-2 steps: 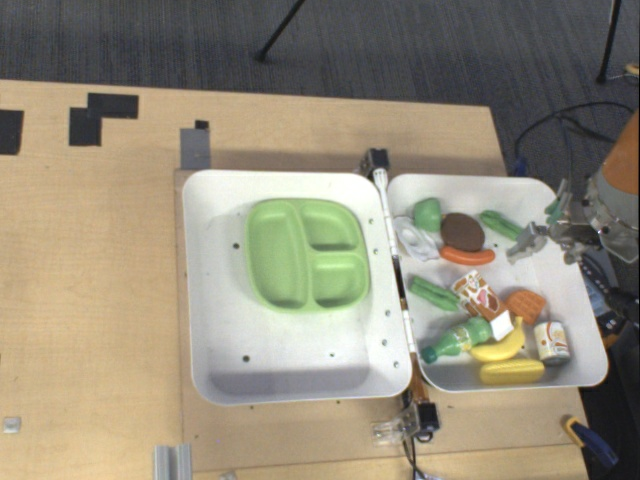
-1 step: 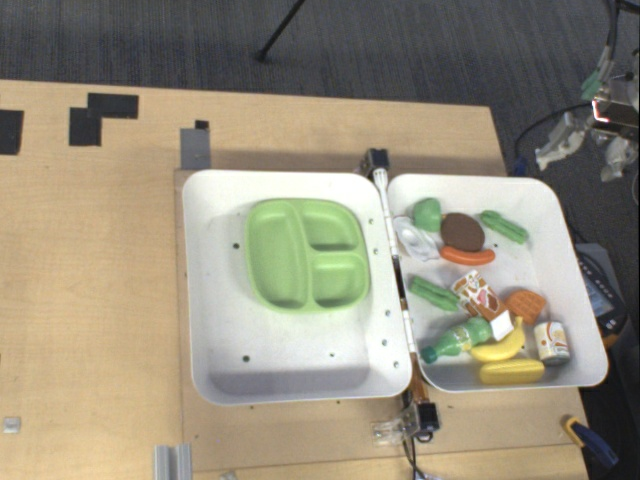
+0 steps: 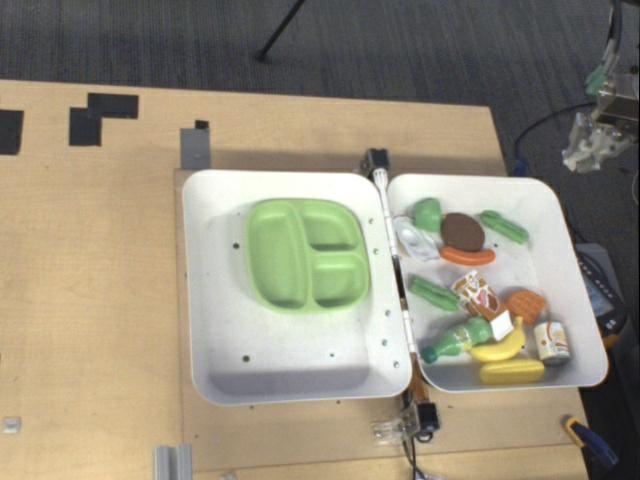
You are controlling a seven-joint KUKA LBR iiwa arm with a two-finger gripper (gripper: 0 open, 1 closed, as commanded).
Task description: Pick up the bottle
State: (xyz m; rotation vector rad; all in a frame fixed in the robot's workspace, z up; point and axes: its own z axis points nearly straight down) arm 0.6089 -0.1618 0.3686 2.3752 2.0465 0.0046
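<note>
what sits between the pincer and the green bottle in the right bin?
In the camera view, between the pincer and the green plastic bottle lie a green pepper-like toy and an orange carrot-like toy.

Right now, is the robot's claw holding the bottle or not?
Gripper: up beyond the right bin's far corner, nothing between its fingers; open or shut cannot be told. The green bottle lies in that bin.
</note>
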